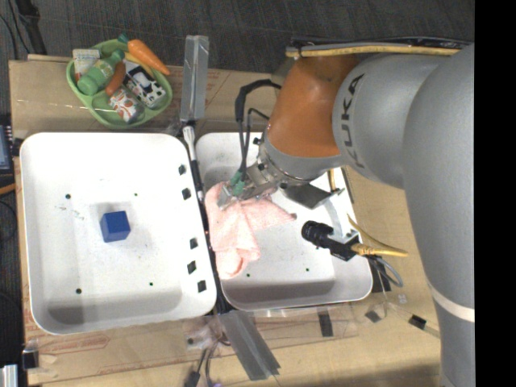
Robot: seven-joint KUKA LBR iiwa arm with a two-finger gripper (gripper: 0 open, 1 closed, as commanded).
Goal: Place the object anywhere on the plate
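Observation:
A pink cloth lies crumpled in the right bin, against its left wall. Its folds gather upward to a peak at my gripper, which hangs over the bin's upper left part and is shut on the cloth's top edge. The grey arm with its orange band reaches in from the right and hides the back of that bin. A blue cube sits alone in the middle of the left bin, well apart from the gripper.
A green bowl of toy food, with a carrot and bottles, stands on the bench behind the left bin. A black cable fitting hangs from the wrist over the right bin. The bins' shared wall carries black clips.

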